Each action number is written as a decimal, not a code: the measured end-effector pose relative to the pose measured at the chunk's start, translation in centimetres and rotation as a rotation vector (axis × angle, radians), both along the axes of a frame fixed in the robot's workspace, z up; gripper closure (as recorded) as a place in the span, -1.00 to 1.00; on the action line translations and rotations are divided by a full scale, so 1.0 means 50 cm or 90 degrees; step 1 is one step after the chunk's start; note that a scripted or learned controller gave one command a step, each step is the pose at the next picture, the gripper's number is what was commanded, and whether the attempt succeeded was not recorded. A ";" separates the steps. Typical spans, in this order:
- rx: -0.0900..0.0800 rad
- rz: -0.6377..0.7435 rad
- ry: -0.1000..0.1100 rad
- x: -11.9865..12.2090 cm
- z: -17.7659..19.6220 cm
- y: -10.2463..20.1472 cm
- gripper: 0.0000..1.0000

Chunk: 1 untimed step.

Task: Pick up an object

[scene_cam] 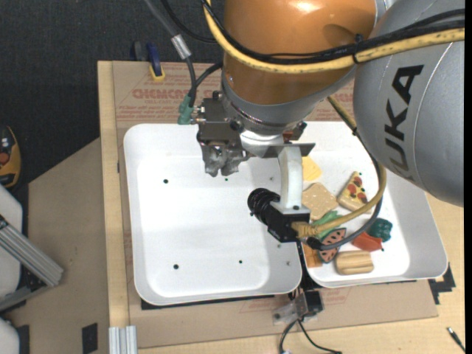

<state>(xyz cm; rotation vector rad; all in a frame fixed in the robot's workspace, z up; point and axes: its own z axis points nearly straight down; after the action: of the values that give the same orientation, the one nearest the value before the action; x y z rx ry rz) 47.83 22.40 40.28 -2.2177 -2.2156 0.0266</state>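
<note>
The pincer point(221, 161) hangs over the upper middle of the left bin point(147, 220), whether parted or together I cannot tell, while the toy food point(346, 227) to pick lies heaped in the right bin point(420, 249) at right of frame.

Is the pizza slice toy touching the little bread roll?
Apart. The camera view shows the pizza slice near the right bin's upper part and the bread roll by its front rim, with other toys between.
</note>
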 end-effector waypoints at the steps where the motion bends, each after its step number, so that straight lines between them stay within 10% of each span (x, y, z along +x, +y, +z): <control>1: 0.010 0.002 -0.020 0.002 0.269 0.000 1.00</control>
<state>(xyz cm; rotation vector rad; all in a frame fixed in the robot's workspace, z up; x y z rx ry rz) 47.94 22.42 53.71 -2.2232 -2.2269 -0.0256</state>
